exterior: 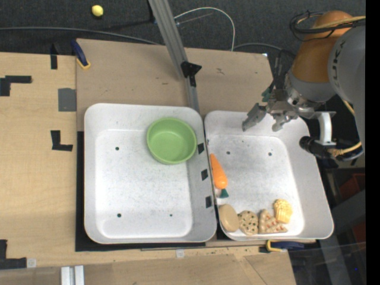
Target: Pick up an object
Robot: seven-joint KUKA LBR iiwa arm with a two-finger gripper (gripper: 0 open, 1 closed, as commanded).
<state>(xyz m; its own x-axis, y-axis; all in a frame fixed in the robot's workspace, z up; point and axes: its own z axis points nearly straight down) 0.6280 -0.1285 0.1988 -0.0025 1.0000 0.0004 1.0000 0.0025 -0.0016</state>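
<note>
Starting on the left, the bench (35, 159) is bare plywood with a few black tape marks, and way up at 11 o'clock a little yellow ball (97, 10) sits on the dark floor. The left bin (104, 218) has just a green bowl (171, 140) in it, upright, tucked up toward its 1 o'clock corner and near the rim. A grey pole (172, 37) slants down from 12 o'clock and ends right where the two bins meet. The right bin (309, 177) has a carrot (218, 172) lying along its left wall around 9 o'clock, and a row of small stuff along the bottom edge from 7 to 5 o'clock: a tan bun (229, 217), a cookie (249, 222), a pizza slice (268, 224) and some yellow fries (282, 211), all pretty much touching each other. The gripper (265, 119) hangs over the top edge of the right bin at about 12 o'clock, fingers spread apart with nothing between them, well apart from all the food.
</note>
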